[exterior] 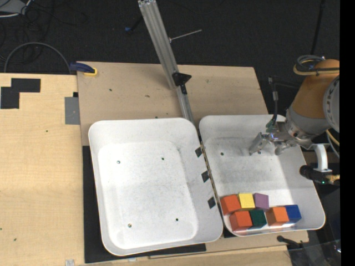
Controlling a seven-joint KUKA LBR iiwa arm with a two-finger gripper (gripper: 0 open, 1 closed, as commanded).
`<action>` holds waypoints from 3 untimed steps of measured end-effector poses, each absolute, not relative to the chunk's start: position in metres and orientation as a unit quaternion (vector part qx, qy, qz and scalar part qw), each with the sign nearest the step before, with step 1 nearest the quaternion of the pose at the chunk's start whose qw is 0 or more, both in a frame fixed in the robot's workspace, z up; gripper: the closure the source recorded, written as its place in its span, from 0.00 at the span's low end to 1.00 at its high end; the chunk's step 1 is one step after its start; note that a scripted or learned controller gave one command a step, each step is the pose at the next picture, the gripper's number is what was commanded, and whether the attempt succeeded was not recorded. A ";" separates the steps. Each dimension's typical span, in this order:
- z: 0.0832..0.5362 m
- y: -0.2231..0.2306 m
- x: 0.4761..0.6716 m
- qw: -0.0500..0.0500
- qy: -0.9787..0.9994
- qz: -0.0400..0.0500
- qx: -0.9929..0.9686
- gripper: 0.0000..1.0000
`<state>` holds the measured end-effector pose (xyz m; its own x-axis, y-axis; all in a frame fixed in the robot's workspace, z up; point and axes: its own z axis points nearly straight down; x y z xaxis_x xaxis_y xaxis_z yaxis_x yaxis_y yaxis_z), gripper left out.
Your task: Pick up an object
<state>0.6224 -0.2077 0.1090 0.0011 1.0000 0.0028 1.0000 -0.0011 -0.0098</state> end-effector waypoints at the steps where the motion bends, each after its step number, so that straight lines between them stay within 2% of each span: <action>1: 0.114 -0.209 0.624 0.001 -0.707 0.001 -0.708 0.00; 3: 0.114 -0.209 0.624 0.001 -0.706 0.001 -0.708 0.00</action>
